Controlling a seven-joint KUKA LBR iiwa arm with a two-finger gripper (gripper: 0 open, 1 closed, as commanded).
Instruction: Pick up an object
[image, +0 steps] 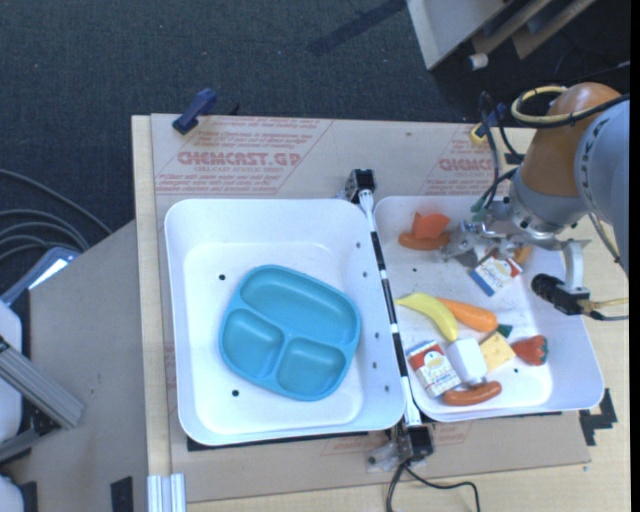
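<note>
Dark carpet surrounds a pale wooden bench (300, 150) printed with red lettering, which bears two shallow white bins side by side.

Camera view: the left white bin (190, 300) holds a blue plastic plate with three compartments (288, 332), lying flat near the bin's middle. The right white bin (575, 385) holds the loose items: an orange-red wedge-shaped toy (426, 229) near the far left corner, a yellow toy banana (432, 312) touching an orange toy carrot (468, 315), a small red-and-white carton (433, 368), a white cylinder (467, 358), a yellow cheese wedge (497, 351), a red toy pepper (532, 349) and a red sausage (472, 394) along the near wall.

The grey arm with an orange band (560, 140) enters from the right and bends downward over the far part of the right bin. Its gripper (492, 250) sits low, just above a small white-and-blue packet (490, 273). How far the gripper is spread, and whether it grasps the packet, cannot be told.
</note>
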